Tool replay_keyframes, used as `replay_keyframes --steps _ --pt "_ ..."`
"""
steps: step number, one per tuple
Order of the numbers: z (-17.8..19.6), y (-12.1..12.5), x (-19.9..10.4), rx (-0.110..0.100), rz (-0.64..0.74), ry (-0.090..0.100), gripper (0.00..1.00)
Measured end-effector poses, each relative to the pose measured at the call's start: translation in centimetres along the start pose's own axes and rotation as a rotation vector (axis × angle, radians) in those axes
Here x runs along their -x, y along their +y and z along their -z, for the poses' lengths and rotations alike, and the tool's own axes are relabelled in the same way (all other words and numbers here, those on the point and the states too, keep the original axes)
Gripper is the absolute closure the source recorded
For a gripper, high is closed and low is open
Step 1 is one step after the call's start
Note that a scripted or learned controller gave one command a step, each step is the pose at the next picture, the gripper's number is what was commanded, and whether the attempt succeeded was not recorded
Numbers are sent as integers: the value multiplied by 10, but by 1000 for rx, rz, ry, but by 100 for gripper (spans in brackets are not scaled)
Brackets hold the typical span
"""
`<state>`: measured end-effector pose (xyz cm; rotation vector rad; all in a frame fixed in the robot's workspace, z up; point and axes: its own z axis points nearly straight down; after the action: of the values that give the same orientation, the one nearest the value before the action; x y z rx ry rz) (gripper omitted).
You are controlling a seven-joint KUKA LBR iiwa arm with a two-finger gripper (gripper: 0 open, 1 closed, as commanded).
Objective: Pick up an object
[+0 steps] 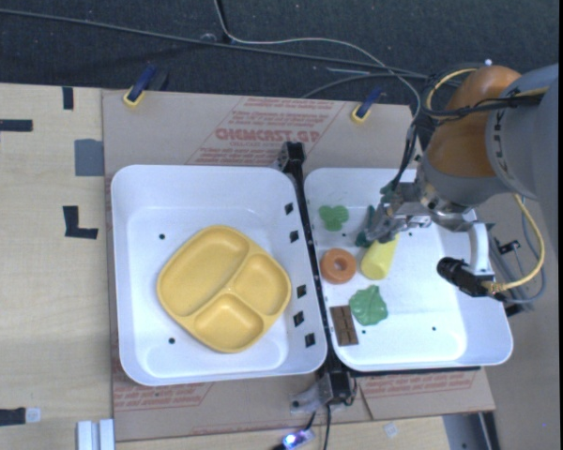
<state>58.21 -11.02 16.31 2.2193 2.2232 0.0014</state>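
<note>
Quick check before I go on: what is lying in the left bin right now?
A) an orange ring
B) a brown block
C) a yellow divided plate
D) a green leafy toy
C: the yellow divided plate lies alone in the left bin, while the orange ring, both green pieces and the brown block sit in the right bin.

- The grey arm (521,129) comes in from the right edge, bent downward.
- An orange band (469,129) sits above the wrist, showing as a rounded orange dome.
- Thin cables loop around the wrist and trail off to the right.
- The gripper (380,225) hangs low, pointing down and leftward from the wrist.
</note>
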Motion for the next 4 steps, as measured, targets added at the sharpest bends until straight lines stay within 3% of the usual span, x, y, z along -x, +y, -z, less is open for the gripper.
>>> replay_keyframes --steps 1,2,4 --pt "63 4 1 5 0 -1 100" --pt "96 5 0 1 0 -1 100" --pt "81 24 -106 -2 5 0 100"
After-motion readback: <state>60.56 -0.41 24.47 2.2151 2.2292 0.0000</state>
